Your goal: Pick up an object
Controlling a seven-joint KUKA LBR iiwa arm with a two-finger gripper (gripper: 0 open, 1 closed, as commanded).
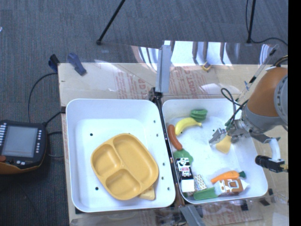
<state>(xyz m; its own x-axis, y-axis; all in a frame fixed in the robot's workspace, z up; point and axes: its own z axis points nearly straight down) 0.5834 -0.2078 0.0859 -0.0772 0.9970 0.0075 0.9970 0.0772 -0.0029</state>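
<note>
The yellow wedge (pixel 224 145) lies on the floor of the right bin (pixel 210 108), toward its right half, just below and right of the gripper (pixel 219 136). The gripper hangs low over the bin floor, with its grey fingers (pixel 215 137) pointing left; whether they are apart or together cannot be told from here, and nothing shows between them. The wedge appears to touch the gripper's underside, but contact is not certain.

The arm (pixel 265 102) enters from the right, crossing the right wall of the bin, with its orange band above the wrist.

Open white floor surrounds the wedge on the left and below. Above and to the left lie a banana (pixel 187 124) and a green pepper (pixel 199 114), near each other and well apart from the wedge. A red sausage (pixel 174 136) lies along the left wall. Below it, a green leafy piece (pixel 183 155) and a black-and-white carton (pixel 184 167) sit close to that wall. Along the front edge a carrot (pixel 226 176), a small milk carton (pixel 229 186) and a green pod (pixel 205 194) crowd together.

The left bin (pixel 80 121) holds a yellow divided plate (pixel 124 165), set toward its front right corner, with bare floor on the left and at the rear. Both bins rest side by side on the worktop (pixel 103 81). A control pendant (pixel 21 145) sits on the floor to the left.
</note>
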